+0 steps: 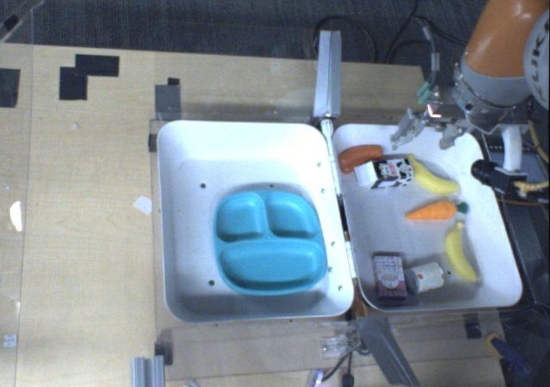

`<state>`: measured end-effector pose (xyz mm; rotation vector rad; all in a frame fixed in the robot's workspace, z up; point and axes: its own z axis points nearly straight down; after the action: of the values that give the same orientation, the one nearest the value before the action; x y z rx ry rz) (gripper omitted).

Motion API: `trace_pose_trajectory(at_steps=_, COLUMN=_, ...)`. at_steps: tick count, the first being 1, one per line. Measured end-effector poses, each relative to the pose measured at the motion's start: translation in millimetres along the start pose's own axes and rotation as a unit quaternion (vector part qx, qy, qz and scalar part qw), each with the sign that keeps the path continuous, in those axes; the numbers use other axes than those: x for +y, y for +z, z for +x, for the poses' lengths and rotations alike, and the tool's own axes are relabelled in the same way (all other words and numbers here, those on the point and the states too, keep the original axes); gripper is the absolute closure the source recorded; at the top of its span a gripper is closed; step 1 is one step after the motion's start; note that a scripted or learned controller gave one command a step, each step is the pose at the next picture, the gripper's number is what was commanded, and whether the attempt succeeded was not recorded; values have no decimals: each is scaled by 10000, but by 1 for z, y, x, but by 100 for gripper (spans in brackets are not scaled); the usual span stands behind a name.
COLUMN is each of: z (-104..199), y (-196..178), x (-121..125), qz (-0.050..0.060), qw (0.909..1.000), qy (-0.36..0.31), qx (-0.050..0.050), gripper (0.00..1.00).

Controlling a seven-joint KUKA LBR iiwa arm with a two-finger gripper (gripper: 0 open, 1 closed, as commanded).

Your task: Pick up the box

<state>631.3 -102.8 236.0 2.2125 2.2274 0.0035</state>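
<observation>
In the right bin (507, 291) a small dark red box (388, 279) lies flat near the front left corner. A white carton with black patches (387, 173) lies on its side at the back of the same bin. My gripper (424, 138) hangs over the bin's back edge, above and to the right of the white carton and far behind the red box. Its fingers (404, 131) are spread open with nothing between them.
Around the carton lie a sausage (361, 156), a banana (433, 179) and a carrot (438, 211). A second banana (460, 254) and a small can (427, 276) lie by the red box. The left bin (185, 205) holds a blue divided tray (269, 241).
</observation>
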Motion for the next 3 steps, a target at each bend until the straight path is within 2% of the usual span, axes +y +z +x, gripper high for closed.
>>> trace_pose_trajectory(at_steps=1, z=30, y=-32, x=18, qz=-22, qw=9947, qy=-1032, qx=-7, gripper=0)
trace_pose_trajectory(at_steps=2, z=31, y=-45, x=19, qz=-59, qw=9945, qy=-1046, qx=-12, gripper=100)
trace_pose_trajectory(at_steps=3, z=10, y=-58, x=39, qz=-22, qw=9972, qy=753, qx=-7, gripper=100)
